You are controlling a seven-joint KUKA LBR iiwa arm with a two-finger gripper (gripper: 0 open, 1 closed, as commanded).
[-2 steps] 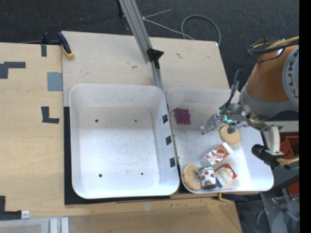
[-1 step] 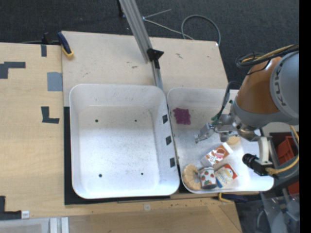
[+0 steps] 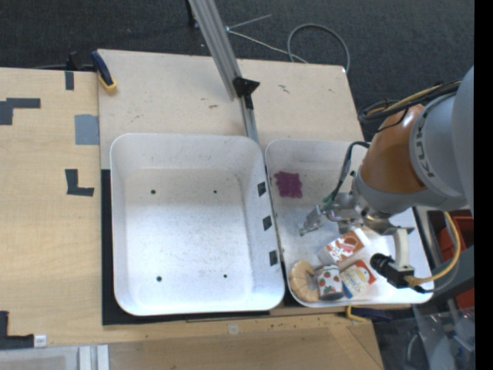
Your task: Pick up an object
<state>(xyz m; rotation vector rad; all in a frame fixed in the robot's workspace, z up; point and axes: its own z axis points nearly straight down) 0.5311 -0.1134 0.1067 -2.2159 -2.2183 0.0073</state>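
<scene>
the claw (image 3: 314, 220) hangs low in the right bin (image 3: 308, 154), seemingly open and empty, so nothing is picked yet.

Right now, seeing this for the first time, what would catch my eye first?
Probably the big grey arm with its orange band, reaching in from the right over the right bin. Next, the colourful heap of small packages in that bin's near corner, and a lone purple object farther back.

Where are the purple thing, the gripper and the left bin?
purple thing (image 3: 288, 183), camera view, its middle.
gripper (image 3: 312, 223), camera view, between its fingertips.
left bin (image 3: 185, 141), camera view, its far rim.
</scene>
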